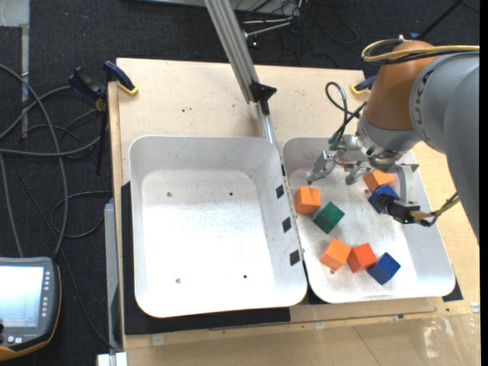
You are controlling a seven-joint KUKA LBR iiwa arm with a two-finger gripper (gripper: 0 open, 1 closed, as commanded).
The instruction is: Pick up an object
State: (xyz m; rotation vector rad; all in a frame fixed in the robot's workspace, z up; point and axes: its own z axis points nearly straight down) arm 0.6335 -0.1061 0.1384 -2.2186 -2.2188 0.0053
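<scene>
The right bin (438, 269) holds the blocks, and the arm (427, 90) bends down over its far end. The claw (335, 166) hangs with fingers spread wide, nothing between them. Nearest is the orange block (308, 200), on the bin floor just toward the camera from the claw, the green block (329, 217) touching its corner. A short drop should suffice.

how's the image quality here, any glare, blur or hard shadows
Camera view: even, soft light; the left bin reads bright white without blown-out glare; cubes like the green block are sharp with faint shadows; the end effector looks slightly soft, its fingers hard to resolve.
</scene>
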